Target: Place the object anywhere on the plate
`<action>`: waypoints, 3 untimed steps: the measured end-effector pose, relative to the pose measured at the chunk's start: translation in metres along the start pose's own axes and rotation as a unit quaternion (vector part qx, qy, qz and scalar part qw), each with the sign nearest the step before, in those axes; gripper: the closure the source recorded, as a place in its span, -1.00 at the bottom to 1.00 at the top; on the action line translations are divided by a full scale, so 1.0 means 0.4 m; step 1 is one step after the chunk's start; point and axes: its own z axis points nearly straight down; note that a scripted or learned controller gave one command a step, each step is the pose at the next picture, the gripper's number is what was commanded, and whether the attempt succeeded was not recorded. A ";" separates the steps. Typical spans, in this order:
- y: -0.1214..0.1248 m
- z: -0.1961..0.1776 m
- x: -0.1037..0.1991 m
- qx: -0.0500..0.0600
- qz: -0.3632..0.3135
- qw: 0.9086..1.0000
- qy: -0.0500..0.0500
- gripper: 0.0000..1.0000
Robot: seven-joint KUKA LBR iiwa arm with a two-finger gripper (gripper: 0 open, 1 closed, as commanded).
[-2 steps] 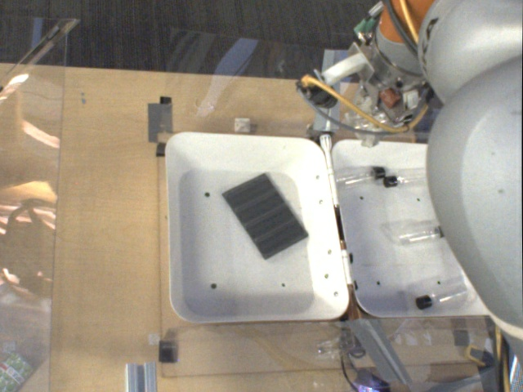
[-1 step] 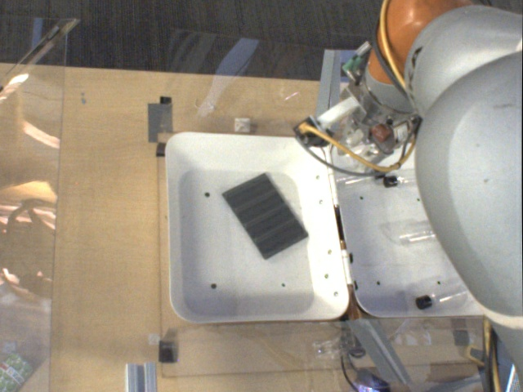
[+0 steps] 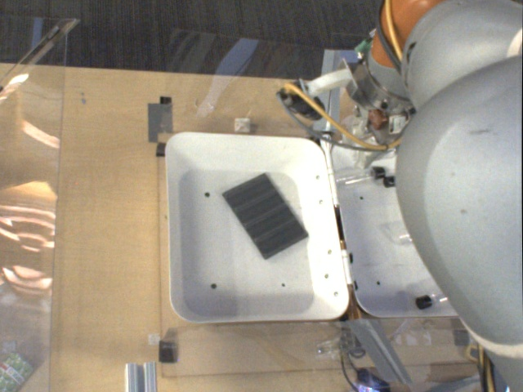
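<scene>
A dark grey ribbed rectangular plate (image 3: pixel 265 215) lies flat and turned at an angle in the middle of the left white bin (image 3: pixel 188 292). My arm (image 3: pixel 458 162) reaches in from the right and covers most of the right bin (image 3: pixel 376 251). Its wrist, with an orange band (image 3: pixel 413 2) above it, hangs over the far left corner of the right bin. The gripper (image 3: pixel 377 125) sits below the wrist among cables, and the arm hides most of it. A small black piece (image 3: pixel 422 302) rests near the right bin's front edge; I cannot tell what it is.
A yellow cable (image 3: pixel 327 121) loops from the wrist over the gap between the bins. A small pale block (image 3: pixel 242 125) and a grey bracket (image 3: pixel 160 119) sit on the wooden bench behind the left bin. A clear sheet (image 3: pixel 33 178) covers the bench's left side.
</scene>
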 end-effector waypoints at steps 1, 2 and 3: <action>0.068 0.044 0.047 0.000 0.014 1.000 -0.001 1.00; 0.039 0.014 0.036 0.001 0.004 1.000 -0.001 1.00; 0.038 0.003 0.044 0.001 -0.007 1.000 -0.001 1.00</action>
